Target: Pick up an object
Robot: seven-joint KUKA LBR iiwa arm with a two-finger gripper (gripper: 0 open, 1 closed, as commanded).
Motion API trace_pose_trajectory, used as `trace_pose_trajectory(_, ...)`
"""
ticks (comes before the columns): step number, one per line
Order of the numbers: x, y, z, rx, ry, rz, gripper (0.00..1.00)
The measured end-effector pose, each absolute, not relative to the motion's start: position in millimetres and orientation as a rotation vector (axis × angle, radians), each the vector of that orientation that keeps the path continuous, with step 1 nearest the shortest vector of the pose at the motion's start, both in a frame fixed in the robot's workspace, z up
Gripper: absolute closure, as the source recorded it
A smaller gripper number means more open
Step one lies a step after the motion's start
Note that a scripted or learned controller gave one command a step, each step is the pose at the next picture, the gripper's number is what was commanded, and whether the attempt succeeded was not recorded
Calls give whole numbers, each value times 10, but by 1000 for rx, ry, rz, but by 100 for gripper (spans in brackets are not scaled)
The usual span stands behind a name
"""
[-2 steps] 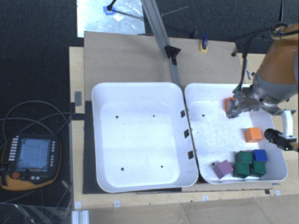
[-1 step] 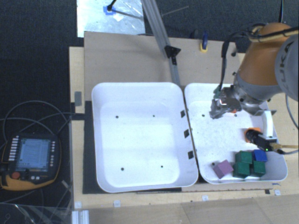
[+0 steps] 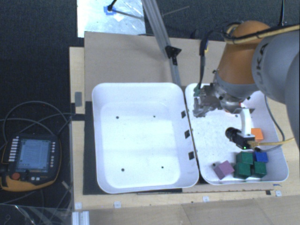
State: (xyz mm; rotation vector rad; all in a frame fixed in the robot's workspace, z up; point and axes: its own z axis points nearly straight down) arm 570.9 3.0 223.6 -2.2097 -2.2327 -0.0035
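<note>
My gripper (image 3: 200,108) hangs over the far left part of the right bin (image 3: 206,146), close to the wall it shares with the left bin. I see nothing between its fingers. Several blocks lie in the right bin's near right corner: a purple block (image 3: 223,169), a green block (image 3: 244,165), a blue block (image 3: 260,157) and an orange block (image 3: 257,134). They sit well below and to the right of the gripper.
The left bin (image 3: 105,125) stands beside the right one. A black cylindrical part with a green light (image 3: 236,138) and a white bracket (image 3: 245,120) reach over the right bin. A teach pendant (image 3: 31,161) lies on the floor at the left.
</note>
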Motion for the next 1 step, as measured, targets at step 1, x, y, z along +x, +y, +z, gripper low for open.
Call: trace_pose_trajectory(1, 5827, 617, 2182, -2208, -2234, -5, 100)
